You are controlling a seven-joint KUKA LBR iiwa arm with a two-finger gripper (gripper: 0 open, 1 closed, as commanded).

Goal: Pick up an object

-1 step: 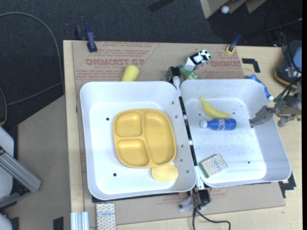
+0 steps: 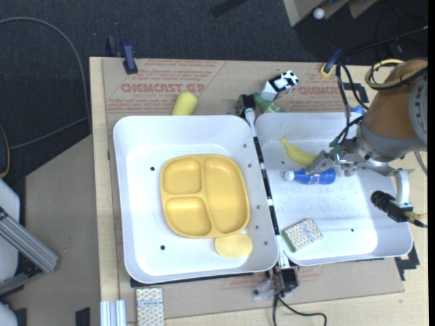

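My gripper [image 2: 325, 166] hangs low over the middle of the right bin [image 2: 353, 246], reaching in from the right under the orange band. Just below its tips lies a blue tube with a white cap [image 2: 311, 176], pointing left. A yellow banana [image 2: 298, 152] lies next to it, toward the back left of that bin. A small patterned sponge block [image 2: 302, 234] rests near the right bin's front left corner. In the left bin [image 2: 136, 182] sits a yellow divided plate [image 2: 204, 195] with a small yellow disc [image 2: 233, 245] at its front edge.
A yellow cylinder [image 2: 183, 104] lies on the cardboard behind the left bin. A black-and-white toy [image 2: 280, 84] with a green piece stands behind the gap between the bins. A black part [image 2: 389, 206] of the arm hangs over the right bin's right side.
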